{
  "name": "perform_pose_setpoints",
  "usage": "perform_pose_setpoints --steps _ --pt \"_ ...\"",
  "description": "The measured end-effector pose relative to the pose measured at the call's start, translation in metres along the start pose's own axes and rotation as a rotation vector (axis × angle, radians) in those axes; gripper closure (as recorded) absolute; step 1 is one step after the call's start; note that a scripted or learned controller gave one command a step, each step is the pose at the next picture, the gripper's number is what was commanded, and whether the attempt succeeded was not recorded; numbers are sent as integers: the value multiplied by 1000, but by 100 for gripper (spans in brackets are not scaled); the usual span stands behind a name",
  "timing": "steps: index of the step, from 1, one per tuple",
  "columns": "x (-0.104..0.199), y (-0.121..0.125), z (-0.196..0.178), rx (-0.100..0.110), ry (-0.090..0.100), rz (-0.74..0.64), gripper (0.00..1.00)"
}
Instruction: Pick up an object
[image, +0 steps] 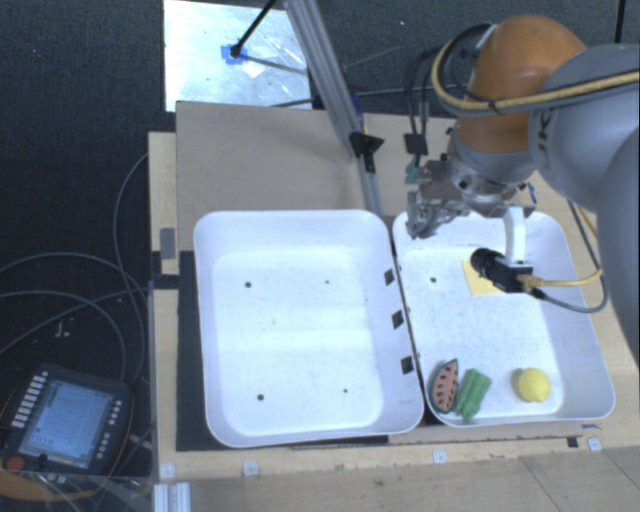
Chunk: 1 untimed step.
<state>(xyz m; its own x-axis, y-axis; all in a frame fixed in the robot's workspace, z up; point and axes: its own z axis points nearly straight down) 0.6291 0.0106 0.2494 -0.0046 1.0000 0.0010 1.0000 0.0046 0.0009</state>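
While the jaws' state is unclear, a round yellow lemon (533, 385) lies apart.

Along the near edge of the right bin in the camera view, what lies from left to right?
Watermelon slice → green object → lemon.

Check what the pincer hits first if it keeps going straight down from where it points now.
Likely bare floor of the shallow white right-hand bin, near its back left corner. The pincer points down there. Nothing lies under it, though depth is unclear from this slant.
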Motion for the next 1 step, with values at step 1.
perform_pose_setpoints --steps 1 --pt "53 -10 3 1 0 -1 100"
